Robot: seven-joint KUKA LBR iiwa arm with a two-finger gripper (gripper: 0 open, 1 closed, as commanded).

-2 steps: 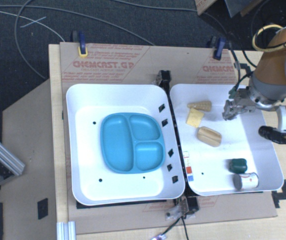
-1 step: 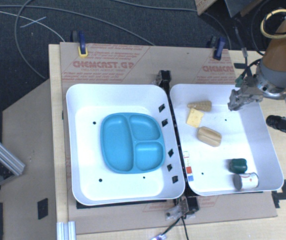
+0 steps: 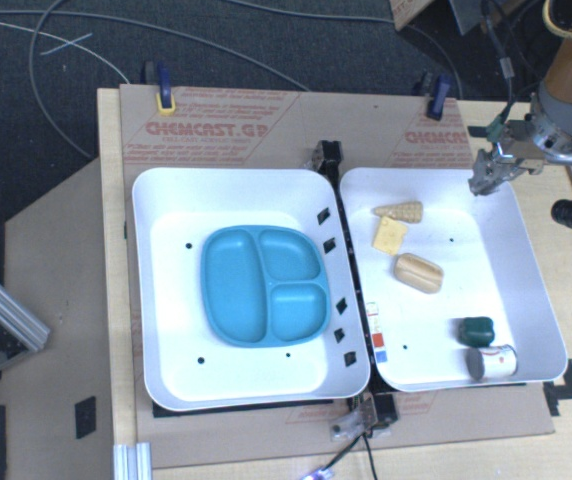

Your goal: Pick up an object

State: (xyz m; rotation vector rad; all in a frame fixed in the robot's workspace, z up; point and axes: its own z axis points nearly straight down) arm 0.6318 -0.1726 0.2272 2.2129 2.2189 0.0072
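In the right bin (image 3: 526, 268) lie a tan cone-shaped piece (image 3: 398, 211), a yellow square block (image 3: 390, 235), a tan bread-like roll (image 3: 418, 272), a dark green object (image 3: 476, 330) and a small white can (image 3: 494, 361) near the front rim. My gripper (image 3: 487, 173) hangs over the back right corner of that bin, well apart from all of these, with nothing seen between its fingers.
The left bin (image 3: 166, 268) holds a blue three-compartment plate (image 3: 265, 285). A black divider with clips (image 3: 338, 258) runs between the bins. Clamps (image 3: 166, 93) hold the cardboard base at the back. Cables trail across the dark floor behind.
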